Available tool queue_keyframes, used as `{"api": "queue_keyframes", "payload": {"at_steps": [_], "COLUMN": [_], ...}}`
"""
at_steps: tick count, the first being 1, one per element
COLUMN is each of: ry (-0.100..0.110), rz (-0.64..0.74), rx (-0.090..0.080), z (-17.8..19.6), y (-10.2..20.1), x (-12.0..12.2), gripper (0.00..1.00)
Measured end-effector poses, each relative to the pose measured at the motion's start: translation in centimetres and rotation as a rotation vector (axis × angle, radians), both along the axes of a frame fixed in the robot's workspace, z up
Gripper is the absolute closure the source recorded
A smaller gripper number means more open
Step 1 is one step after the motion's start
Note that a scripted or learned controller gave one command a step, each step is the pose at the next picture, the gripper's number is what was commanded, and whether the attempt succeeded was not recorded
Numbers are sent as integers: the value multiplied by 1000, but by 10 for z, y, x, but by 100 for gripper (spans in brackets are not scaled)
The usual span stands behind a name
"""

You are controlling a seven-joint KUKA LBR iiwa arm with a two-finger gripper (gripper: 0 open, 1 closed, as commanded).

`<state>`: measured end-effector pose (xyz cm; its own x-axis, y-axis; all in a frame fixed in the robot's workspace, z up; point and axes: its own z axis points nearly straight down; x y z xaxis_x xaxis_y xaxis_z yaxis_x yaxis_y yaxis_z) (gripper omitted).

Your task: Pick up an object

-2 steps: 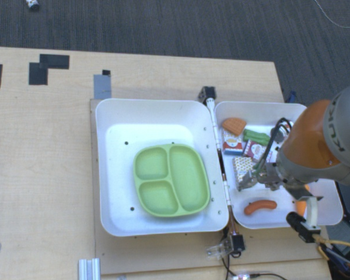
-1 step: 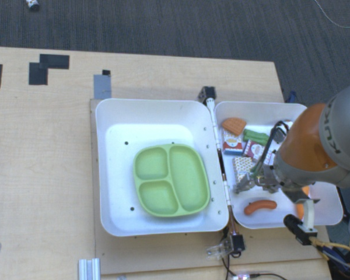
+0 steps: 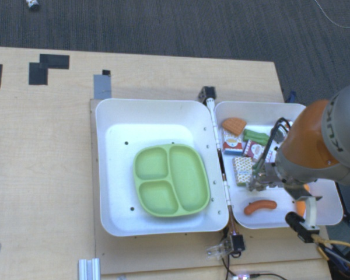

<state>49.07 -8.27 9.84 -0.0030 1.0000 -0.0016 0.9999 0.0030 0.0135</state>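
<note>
My gripper hangs low in the right bin, below the arm's orange band. It sits at the right edge of a small patterned box and just above a red sausage. A tan bread-like piece, a green item and a red and white box lie toward the back of that bin. The arm hides much of the bin's right half, and nothing shows in the gripper.
The left bin holds a green divided plate. A small orange piece lies near the right bin's front right. A hinge strip runs between the bins. Cables and a black clip sit at the bench's front edge.
</note>
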Motion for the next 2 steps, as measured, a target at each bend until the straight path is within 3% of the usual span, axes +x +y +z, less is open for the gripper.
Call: {"api": "queue_keyframes", "payload": {"at_steps": [1,2], "ry": [0,6], "rz": [-1,-2], "rx": [0,2], "z": [0,-11], "y": [0,-3], "x": [0,-2], "gripper": [0,0]}}
